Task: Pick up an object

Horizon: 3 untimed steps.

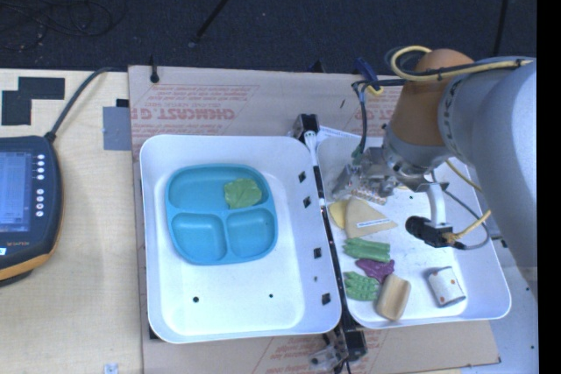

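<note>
The gripper [366, 185] hangs low near the right bin's [491, 298] left wall, just above the yellow wedge [361, 215]; how it is set cannot be told. A square descent onto the wedge would serve best. Reversed print on the cardboard [188, 113] is too blurred to read.
</note>
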{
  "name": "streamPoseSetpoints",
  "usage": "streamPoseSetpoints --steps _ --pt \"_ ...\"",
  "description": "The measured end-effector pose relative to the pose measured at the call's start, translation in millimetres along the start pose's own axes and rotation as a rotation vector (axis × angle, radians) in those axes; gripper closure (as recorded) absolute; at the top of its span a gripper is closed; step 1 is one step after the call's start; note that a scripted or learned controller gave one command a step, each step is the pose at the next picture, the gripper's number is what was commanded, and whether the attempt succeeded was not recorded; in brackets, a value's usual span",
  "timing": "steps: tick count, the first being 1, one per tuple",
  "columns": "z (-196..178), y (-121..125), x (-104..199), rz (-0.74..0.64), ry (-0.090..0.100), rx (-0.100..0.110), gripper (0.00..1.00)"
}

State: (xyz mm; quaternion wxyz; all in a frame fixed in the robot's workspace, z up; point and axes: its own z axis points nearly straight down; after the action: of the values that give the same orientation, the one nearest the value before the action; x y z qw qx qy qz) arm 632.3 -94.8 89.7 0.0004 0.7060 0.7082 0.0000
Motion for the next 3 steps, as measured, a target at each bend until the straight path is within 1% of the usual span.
streamPoseSetpoints --steps 1,2,3 --pt "-10.4 0.1 -1.7 0.001 -0.002 0.001 1.00" --pt "-9.7 0.0 -1.9 0.002 -0.002 0.001 0.00" --pt "0.9 -40.2 7.7 0.008 0.001 -0.003 0.00"
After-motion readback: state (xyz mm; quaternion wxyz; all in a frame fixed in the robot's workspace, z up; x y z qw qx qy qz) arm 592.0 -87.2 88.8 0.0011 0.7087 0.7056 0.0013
